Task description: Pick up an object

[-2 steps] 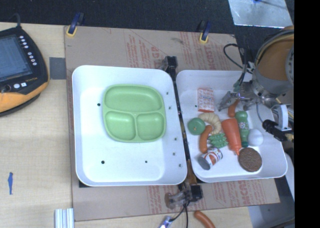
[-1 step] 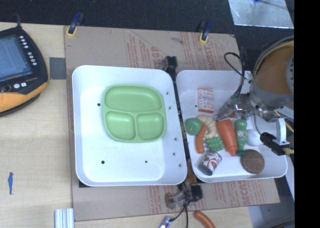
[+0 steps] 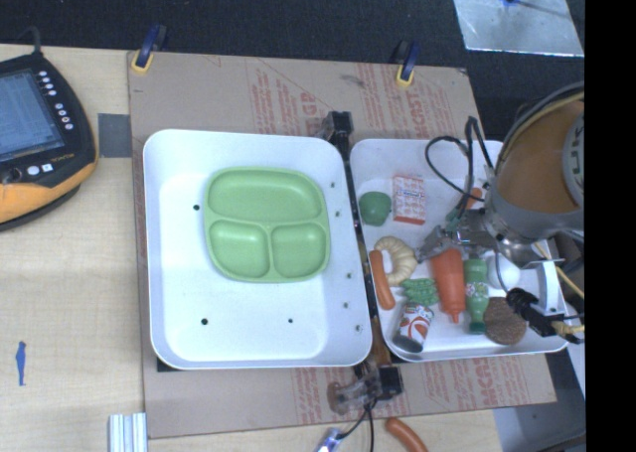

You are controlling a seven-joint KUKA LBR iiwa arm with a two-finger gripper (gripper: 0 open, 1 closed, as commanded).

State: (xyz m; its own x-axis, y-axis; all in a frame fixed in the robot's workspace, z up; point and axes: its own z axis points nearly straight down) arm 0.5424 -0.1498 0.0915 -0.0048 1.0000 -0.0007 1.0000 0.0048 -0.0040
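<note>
1. Around the hand (image 3: 444, 241) lies the bench (image 3: 70, 281), your largest surface: pale wood under a brown cardboard sheet (image 3: 288, 92), with a teach pendant (image 3: 35, 137) far off on the side away from the arm.
2. Beyond the hand, away from the arm, sits the left bin (image 3: 179, 331). It holds only a green divided tray (image 3: 266, 222), so nothing there suits a quick pick.
3. Under the hand is the right bin (image 3: 383, 157), crowded. Your arm (image 3: 537, 167) hangs over its outer half and hides part of the floor.
4. Just below the hand lies the carrot (image 3: 449, 281), the nearest candidate in my judgement. Its long axis runs from the hand toward the bin's near wall, so close across that axis, not along it.
5. Beside the carrot you have tight neighbours: a green bottle-like piece (image 3: 478, 286) on the arm side, a leafy green piece (image 3: 419, 291) and a small can (image 3: 414, 326) on the other. Room is scant; a wide approach may nudge them.
6. Further from the hand sit a bagel-like ring (image 3: 397, 256), a sausage (image 3: 381, 281), a green ball (image 3: 375, 208) and a printed packet (image 3: 408, 198).
7. You cannot tell from this view how far the hand is parted, and nothing is seen gripped in it.
</note>
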